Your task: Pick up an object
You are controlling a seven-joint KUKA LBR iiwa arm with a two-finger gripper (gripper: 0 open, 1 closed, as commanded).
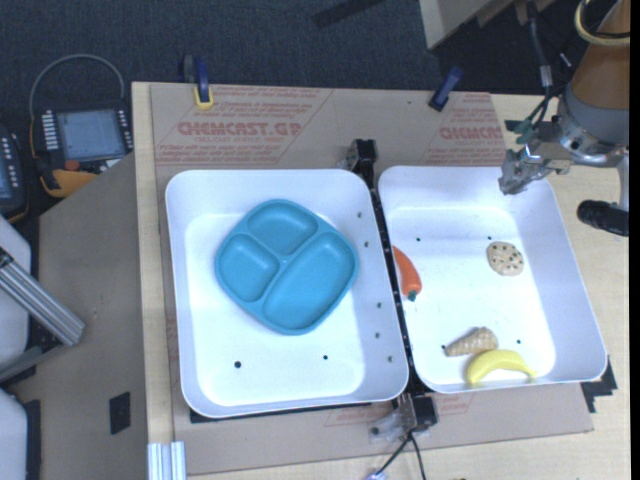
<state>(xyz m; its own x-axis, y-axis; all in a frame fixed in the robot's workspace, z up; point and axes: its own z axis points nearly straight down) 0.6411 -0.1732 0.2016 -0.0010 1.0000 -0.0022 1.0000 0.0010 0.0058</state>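
Camera view from above: gripper (517,175) over far right corner of right bin (570,298), grasping nothing, fingers too blurred to tell apart or together.

Hangs at far rim of right bin, below grey wrist and orange band of arm (598,88) reaching in from bench's right side. Inside right bin: cookie (505,258) with dark chips toward right wall, well apart from gripper; carrot (406,272) lying against left wall; yellow banana (497,367) near the near edge, with a tan shell-like piece (471,342) touching or just beside it. Inside left bin (200,358): blue divided plate (286,278), three compartments, resting mid-bin and turned at a slant. Beyond bench's left edge, a handheld pendant with screen (88,134) on dark floor.
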